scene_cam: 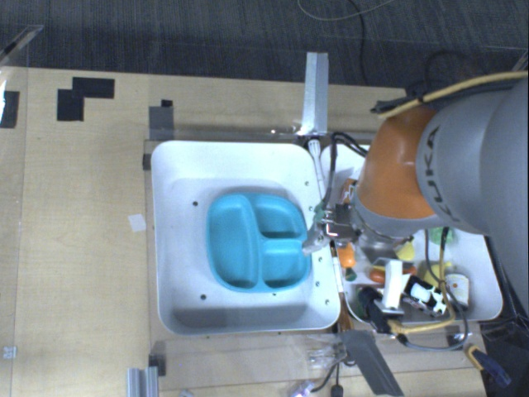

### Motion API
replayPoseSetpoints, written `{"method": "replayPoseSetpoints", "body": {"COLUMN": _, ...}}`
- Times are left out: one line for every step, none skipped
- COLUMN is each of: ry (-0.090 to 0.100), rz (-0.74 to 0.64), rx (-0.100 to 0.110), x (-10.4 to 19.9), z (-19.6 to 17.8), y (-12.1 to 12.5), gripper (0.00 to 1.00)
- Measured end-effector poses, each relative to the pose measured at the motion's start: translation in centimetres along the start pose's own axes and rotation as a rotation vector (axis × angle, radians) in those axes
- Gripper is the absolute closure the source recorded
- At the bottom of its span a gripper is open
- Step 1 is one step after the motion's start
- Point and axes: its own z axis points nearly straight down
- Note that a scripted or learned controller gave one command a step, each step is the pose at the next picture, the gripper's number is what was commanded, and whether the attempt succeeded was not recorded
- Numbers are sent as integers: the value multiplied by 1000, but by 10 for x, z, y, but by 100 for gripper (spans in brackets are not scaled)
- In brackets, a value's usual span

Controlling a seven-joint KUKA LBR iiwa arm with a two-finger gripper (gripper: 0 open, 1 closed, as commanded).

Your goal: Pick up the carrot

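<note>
While I watch from above, the arm (446, 155) hangs over the right bin (488, 300), near its left wall. I cannot tell the pincer's state at the gripper (331, 231). The carrot (347, 256) lies at that bin's left edge, just below the gripper, beside other clutter (413, 292). A blue divided tray (252, 240) sits centred in the left bin (178, 180).

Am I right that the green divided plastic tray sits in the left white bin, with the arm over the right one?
Not quite: the divided plastic tray is blue, not green. The camera view shows it lying in the left white bin, while the grey arm with its orange band reaches over the right bin.
</note>
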Motion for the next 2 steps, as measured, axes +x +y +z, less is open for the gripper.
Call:
{"method": "replayPoseSetpoints", "body": {"ry": 18, "rz": 110, "rx": 2, "x": -55, "z": 20, "y": 17, "gripper": 0}}
{"method": "replayPoseSetpoints", "body": {"ry": 0, "rz": -62, "rx": -2, "x": 17, "z": 0, "y": 11, "gripper": 0}}
